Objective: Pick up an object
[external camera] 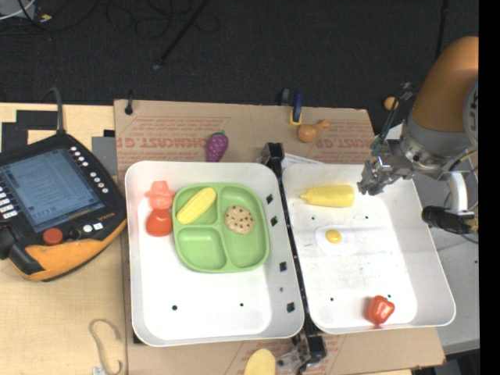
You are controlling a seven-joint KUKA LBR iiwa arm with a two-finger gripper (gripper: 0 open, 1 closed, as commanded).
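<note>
I see the gripper (373,180) hanging just right of the yellow bottle (328,197), which lies on its side in the right bin (414,233); I cannot tell how the jaws stand. I judge the bottle light, smooth and a bit slippery, so I'd grip across its wide middle.

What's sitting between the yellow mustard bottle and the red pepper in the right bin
In the camera view, a small fried egg lies between the yellow bottle and the red pepper, closer to the bottle. The rest is bare white bin floor.
</note>
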